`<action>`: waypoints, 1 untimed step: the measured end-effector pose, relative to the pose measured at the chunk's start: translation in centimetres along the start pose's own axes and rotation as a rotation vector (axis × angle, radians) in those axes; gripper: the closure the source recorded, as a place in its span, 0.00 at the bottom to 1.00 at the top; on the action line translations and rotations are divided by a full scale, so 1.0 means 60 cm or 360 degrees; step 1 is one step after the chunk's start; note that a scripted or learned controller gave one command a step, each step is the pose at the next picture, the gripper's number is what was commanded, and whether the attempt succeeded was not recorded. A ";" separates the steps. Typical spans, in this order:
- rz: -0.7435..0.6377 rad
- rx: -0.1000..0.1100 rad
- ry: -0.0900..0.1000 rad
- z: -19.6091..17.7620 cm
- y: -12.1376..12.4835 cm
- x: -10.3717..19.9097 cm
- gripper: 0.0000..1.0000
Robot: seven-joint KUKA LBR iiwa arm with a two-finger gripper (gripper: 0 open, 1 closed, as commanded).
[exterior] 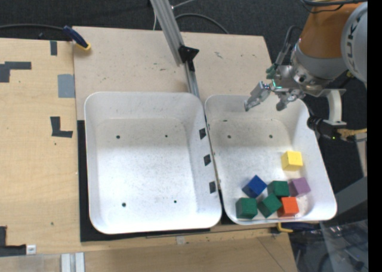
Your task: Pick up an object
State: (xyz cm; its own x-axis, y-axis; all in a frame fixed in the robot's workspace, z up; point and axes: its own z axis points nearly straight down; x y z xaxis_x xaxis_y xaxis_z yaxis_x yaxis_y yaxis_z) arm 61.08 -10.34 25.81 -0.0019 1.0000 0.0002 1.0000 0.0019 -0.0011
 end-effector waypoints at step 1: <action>0.0001 0.0011 0.0000 0.108 -0.002 0.003 0.00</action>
State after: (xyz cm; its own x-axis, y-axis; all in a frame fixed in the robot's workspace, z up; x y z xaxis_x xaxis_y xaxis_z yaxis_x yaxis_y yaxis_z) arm 60.97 -10.13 19.32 -0.0012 1.0000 0.0000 1.0000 0.0012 -0.0082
